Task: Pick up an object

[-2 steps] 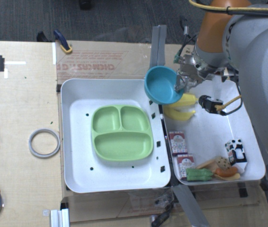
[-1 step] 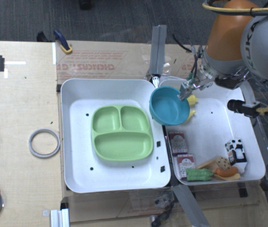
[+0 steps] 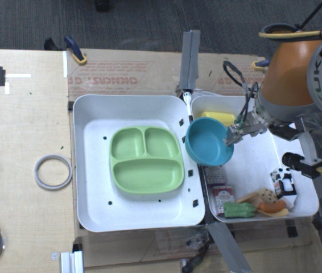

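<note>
A blue bowl (image 3: pixel 205 142) hangs tilted over the divide between the two bins, its left edge overlapping the rim of the left bin (image 3: pixel 84 169). My gripper (image 3: pixel 233 133) reaches in from the right and is shut on the bowl's right rim, with the orange-banded wrist (image 3: pixel 289 73) above it. The bowl looks raised off the floor of the right bin (image 3: pixel 257 164). Behind the bowl, partly hidden by it, lies a yellow object (image 3: pixel 219 118).
A green divided plate (image 3: pixel 147 159) lies in the left bin. Along the right bin's front sit a small carton (image 3: pixel 223 198), a green item (image 3: pixel 239 210), orange and tan pieces (image 3: pixel 268 203) and a black-and-white toy (image 3: pixel 284 182). A tape ring (image 3: pixel 53 171) rests on the bench.
</note>
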